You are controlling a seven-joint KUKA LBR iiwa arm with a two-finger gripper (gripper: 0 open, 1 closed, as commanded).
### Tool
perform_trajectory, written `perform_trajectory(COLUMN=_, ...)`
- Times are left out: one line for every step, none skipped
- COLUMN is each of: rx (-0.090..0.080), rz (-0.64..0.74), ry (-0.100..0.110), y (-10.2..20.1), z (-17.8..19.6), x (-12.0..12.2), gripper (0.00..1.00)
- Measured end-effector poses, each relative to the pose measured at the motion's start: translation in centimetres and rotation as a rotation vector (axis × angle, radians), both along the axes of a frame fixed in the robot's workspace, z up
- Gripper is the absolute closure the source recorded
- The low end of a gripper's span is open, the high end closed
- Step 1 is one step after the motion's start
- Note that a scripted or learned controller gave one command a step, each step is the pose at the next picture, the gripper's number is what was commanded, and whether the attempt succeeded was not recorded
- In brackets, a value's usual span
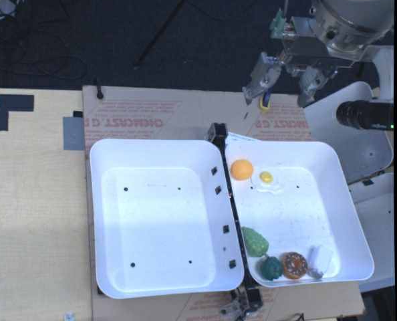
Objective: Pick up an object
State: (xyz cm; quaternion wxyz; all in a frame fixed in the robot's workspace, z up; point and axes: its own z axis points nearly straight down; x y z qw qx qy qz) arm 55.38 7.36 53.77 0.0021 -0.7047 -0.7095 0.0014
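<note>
Camera view: my gripper [282, 85] hangs high past the right bin [345, 179], around one o'clock, fingers apart, nothing between them. Orange ball [242, 170] and fried egg [269, 182] sit close together at the bin's eleven o'clock. Risks, as I judge: the ball rolling off a fingertip; the egg lying too flat to pinch.

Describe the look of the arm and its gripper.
The arm is a thick grey metal cylinder with an orange band at the top edge. Its gripper is grey metal with two blocky fingers, a yellow bit at one tip, a small green part and thin cables near the wrist.
</note>
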Motion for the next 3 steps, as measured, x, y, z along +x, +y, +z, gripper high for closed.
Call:
perform_trajectory(rx=-0.001, rz=0.002, ry=0.001, y=7.4, z=-0.1, x=-2.2, gripper=0.0)
perform_trajectory(rx=-0.002, rz=0.001, ry=0.001, y=13.5, z=0.0, x=-5.4, gripper=0.0)
perform_trajectory(rx=-0.002, rz=-0.002, ry=-0.001, y=17.2, z=-0.1, x=-5.4, gripper=0.0)
